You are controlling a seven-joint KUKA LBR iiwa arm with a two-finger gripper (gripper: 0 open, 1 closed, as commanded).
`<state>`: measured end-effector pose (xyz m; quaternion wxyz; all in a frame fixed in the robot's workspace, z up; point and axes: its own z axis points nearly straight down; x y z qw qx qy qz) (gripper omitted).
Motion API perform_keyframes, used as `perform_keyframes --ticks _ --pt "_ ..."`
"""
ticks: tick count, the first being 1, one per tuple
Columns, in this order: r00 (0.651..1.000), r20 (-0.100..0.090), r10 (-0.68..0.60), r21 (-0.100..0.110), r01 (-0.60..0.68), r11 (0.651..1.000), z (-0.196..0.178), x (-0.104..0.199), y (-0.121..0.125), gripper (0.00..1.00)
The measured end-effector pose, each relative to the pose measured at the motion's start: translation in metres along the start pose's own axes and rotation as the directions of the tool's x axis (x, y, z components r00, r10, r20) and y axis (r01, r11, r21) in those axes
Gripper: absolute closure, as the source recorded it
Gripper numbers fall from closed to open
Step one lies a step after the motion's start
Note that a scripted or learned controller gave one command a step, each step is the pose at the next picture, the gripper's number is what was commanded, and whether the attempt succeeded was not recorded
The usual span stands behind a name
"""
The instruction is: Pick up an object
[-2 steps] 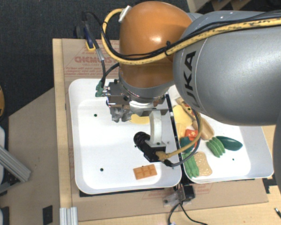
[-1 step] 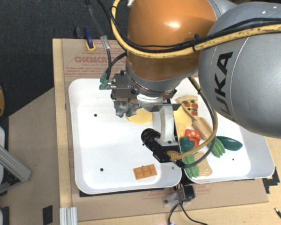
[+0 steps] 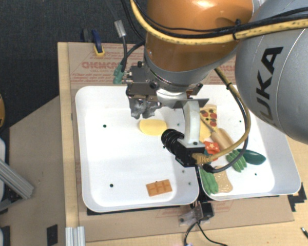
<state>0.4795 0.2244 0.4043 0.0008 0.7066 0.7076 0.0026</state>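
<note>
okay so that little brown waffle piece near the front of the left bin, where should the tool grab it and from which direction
Come straight down from above and close across the short sides of the waffle piece. It lies flat on the floor of the left bin, a small rectangle with its long side running roughly left to right. It lies apart from the other items, but the bin's front rim is close.

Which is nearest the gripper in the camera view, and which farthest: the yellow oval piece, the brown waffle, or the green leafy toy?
From the gripper in the left bin:
1. Yellow oval piece, just below the gripper, left bin.
2. Brown waffle, near that bin's front edge.
3. Green leafy toy, across in the right bin, farthest.
</note>
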Motion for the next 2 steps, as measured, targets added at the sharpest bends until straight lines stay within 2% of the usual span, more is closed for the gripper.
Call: perform_keyframes --ticks 2 --pt "1.0 0.0 -0.001 -0.001 0.001 1.0 -0.09 -0.006 0.0 1.0"
